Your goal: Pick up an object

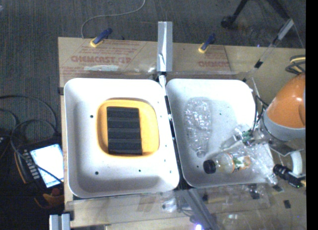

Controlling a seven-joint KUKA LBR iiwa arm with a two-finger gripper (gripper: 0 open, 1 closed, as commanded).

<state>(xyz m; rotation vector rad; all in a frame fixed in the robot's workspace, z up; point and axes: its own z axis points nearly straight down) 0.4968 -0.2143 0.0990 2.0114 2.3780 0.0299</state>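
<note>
Nearby, a clear bottle [198, 124] and capped bottle [226, 164] crowd the pincer [247, 137] (grip state unclear).

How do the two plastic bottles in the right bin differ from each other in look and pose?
The upper clear bottle looks crumpled and has no label that I can make out, while the capped bottle has a dark cap and a coloured label. The upper clear bottle lies lengthwise up the right bin; the capped bottle lies crosswise near the front wall, cap toward the left bin. Both are transparent and lie on their sides.
</note>
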